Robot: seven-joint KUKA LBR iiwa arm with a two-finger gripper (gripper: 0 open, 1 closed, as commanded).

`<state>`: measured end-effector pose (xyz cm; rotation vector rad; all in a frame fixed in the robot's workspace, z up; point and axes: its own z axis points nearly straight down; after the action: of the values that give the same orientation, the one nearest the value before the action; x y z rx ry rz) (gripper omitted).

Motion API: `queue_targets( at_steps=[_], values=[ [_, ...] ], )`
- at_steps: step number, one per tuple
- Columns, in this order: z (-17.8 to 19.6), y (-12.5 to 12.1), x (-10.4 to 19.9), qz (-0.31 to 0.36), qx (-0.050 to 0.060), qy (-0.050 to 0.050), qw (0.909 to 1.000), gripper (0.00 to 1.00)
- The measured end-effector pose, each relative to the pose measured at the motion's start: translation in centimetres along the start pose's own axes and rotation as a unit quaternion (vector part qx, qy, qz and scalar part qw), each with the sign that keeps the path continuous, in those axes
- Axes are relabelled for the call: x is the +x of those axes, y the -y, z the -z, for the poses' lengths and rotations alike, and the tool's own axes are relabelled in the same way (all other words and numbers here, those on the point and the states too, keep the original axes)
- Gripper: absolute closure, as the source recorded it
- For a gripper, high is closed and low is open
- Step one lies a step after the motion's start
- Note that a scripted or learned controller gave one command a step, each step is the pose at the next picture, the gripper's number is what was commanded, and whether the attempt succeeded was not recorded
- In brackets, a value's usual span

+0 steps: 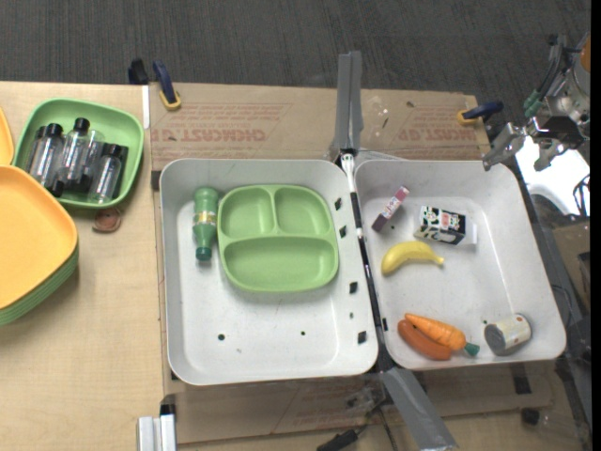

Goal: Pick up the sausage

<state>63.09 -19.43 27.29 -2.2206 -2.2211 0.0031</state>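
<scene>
Item 1, gripper (528, 144): sits at the far right corner of the right bin (540, 252), about over its rim. You cannot tell whether it is wide, narrow or holding anything; nothing shows in it.

Item 2, sausage (423, 348): dark red, lying flat well below and to the left of the hand, near the bin's front wall. A carrot (439, 331) lies along its far side, touching it. You have little room between sausage and front wall.

Item 3, small tin (508, 334): on its side, almost straight below the hand, just right of the carrot's green tip.

Item 4, banana (411, 256): left of and below the hand, mid-bin, with bare floor between it and the carrot.

Item 5, black-and-white carton (441, 225): nearest thing to the hand, to its left and a little lower.

Item 6, pink packet (390, 209): further left, near the wall shared by the bins.

Item 7, left bin (188, 346): holds a green divided plate (279, 238) and a green bottle (205, 222) beside it; its front half is bare floor.
</scene>
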Motion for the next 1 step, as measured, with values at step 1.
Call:
queue_targets(
  at_steps=[1],
  values=[
    [0.80,-0.04,-0.01,0.001,0.001,0.001,1.0000,1.00]
  ],
)
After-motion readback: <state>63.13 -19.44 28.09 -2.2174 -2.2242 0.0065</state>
